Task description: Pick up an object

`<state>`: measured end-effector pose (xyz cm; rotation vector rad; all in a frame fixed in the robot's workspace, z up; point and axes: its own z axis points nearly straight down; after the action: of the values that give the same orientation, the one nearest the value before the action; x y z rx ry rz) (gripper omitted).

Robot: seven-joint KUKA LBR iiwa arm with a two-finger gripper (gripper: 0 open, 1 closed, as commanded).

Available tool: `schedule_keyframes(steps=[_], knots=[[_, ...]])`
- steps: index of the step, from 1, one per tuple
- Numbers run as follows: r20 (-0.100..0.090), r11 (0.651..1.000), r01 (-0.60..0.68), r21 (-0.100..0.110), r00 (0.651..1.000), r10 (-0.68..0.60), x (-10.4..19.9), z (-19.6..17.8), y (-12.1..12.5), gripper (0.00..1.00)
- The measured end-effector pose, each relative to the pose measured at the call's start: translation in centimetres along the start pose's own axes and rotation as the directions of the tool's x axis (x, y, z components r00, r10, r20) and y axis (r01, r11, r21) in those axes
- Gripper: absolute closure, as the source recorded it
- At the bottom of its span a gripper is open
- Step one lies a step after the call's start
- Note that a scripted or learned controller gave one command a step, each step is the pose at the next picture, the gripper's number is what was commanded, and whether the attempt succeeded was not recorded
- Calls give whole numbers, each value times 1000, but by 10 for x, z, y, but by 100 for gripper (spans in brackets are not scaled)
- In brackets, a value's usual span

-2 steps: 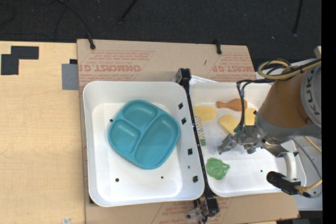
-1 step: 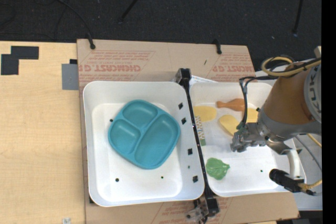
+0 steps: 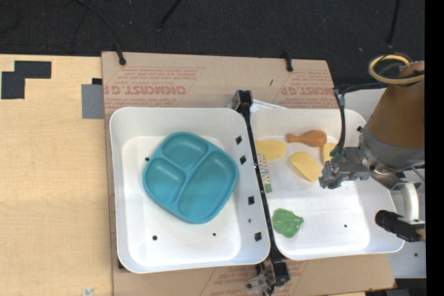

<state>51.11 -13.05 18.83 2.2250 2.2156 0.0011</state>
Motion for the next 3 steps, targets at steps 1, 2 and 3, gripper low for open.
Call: schedule_keyframes(steps=[1, 2, 3], knots=[[0, 1000, 5, -1, 1000, -5, -1, -51, 1, 100], [-3, 1000, 10, 4, 1000, -10, 56, -49, 15, 100], [-3, 1000, 10, 3, 1000, -10, 106, -55, 42, 100]])
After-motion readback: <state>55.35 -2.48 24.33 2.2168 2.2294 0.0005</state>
